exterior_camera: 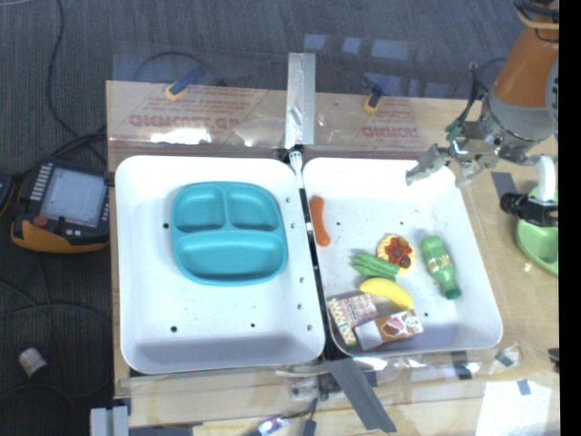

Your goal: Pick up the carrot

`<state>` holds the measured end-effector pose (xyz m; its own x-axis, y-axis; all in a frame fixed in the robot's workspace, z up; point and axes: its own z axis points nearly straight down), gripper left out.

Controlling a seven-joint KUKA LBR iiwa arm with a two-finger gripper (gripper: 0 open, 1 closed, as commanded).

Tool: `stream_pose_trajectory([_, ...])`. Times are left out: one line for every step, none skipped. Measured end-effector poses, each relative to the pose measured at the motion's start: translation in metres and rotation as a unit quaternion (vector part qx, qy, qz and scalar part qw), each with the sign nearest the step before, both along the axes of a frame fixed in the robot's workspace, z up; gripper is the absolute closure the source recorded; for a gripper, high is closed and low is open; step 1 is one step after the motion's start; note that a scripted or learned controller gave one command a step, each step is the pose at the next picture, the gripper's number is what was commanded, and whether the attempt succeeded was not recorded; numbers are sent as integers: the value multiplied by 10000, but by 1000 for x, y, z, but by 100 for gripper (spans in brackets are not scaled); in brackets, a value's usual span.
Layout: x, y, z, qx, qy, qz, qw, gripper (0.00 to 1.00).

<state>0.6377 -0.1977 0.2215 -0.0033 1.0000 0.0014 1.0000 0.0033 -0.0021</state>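
The carrot (319, 222) lies in the right bin (472, 271), close to its left wall, near the middle divider. The gripper (447, 164) hangs over the bin's far right corner, well apart from the carrot. Its fingers are spread and hold nothing. This looks like the reaching step. Next, it should move left over the carrot, go down, and squeeze.

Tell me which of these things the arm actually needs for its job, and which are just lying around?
Needed:
carrot
gripper

Lying about:
blue plate
green bottle
banana
pizza slice
green beans
snack boxes
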Motion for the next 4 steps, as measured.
stream_pose_trajectory([-36, 61, -58, -8, 8, 341, 9994, 0])
stream_pose_trajectory([-62, 103, 45, -4, -10, 1130, 9936, 0])
stream_pose_trajectory([-62, 103, 45, -3, -7, 1128, 9936, 0])
stream_pose_trajectory([-62, 103, 45, -3, -8, 1128, 9936, 0])
